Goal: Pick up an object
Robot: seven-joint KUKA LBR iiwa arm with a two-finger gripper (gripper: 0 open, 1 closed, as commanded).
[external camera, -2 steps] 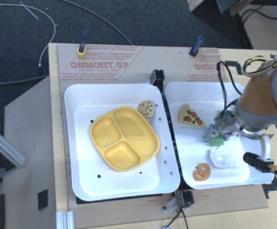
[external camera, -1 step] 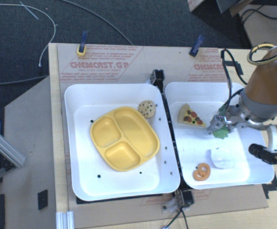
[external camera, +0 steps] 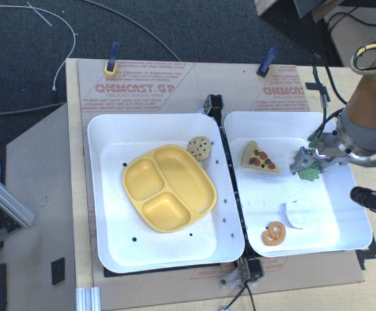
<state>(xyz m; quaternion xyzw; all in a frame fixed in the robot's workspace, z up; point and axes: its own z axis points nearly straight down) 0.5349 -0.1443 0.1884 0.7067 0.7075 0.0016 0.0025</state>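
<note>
In the right bin (external camera: 343, 238) lie a pizza slice (external camera: 259, 157), a green leafy piece (external camera: 310, 173), a small white object (external camera: 297, 215) and an orange ring-shaped snack (external camera: 274, 233). My gripper (external camera: 306, 159) reaches in from the right and sits low over the bin's upper middle. It is directly above the green leafy piece and covers part of it. The pizza slice lies a short way to the gripper's left, apart from it.
The left bin (external camera: 110, 238) holds a yellow divided plate (external camera: 168, 186) and a cookie (external camera: 199, 148) at the plate's upper right corner. A black clamp (external camera: 214, 103) sits between the bins at the back. Two blue clamps (external camera: 113, 58) (external camera: 266, 62) hold the cardboard base.
</note>
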